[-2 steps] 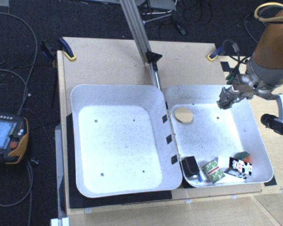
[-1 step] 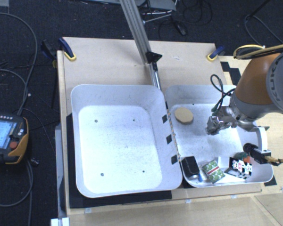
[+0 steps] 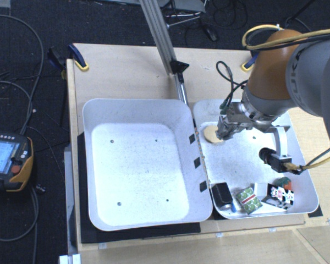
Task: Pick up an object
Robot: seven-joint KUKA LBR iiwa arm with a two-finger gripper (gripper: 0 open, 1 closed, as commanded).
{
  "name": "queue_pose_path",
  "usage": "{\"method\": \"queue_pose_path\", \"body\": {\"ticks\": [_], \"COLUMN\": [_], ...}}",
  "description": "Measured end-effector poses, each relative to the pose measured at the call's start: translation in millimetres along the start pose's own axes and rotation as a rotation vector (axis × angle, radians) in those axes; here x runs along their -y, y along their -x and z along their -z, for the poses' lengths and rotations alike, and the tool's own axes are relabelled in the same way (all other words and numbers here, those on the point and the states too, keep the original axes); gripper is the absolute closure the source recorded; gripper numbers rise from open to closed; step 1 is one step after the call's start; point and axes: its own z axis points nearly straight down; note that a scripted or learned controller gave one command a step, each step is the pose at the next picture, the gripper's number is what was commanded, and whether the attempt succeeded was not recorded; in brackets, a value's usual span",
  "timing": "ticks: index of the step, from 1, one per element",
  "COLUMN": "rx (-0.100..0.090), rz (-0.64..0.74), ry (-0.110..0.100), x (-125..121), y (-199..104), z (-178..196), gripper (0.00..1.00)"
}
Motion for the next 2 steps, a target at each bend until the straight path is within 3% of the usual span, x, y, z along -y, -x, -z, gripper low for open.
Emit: {"method": "queue_pose_path", "body": {"ticks": [1, 2], "rx": [0.0, -0.001], "rz": [-0.003, -0.002], "ry": [-0.005, -0.001], "x": [-15.4, -17.4], "y": [-60.2, -136.1], "z": [-2.9, 56.8], "gripper": [1.0, 1.0]}}
